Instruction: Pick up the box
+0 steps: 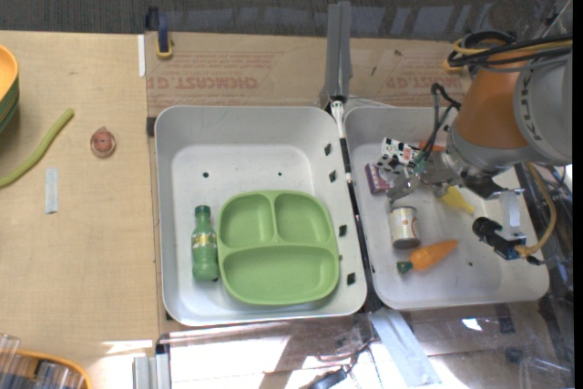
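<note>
The arm (496, 118) reaches in from the right; its gripper (407, 182) is low in the right bin (455, 287), beside the box (378, 177). Its grip is unclear. Below lie a can (404, 226) and carrot (428, 256). A green plate (277, 247) and bottle (204, 242) fill the left bin (182, 141).

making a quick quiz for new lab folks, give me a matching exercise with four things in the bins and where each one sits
Things:
1. green divided plate
2. green bottle
3. toy carrot
4. small can

Places:
A. left bin, along the plate's left edge
B. right bin, near its front edge
C. left bin, middle to front
D. right bin, just behind the carrot

Pairs: 1-C, 2-A, 3-B, 4-D
</note>
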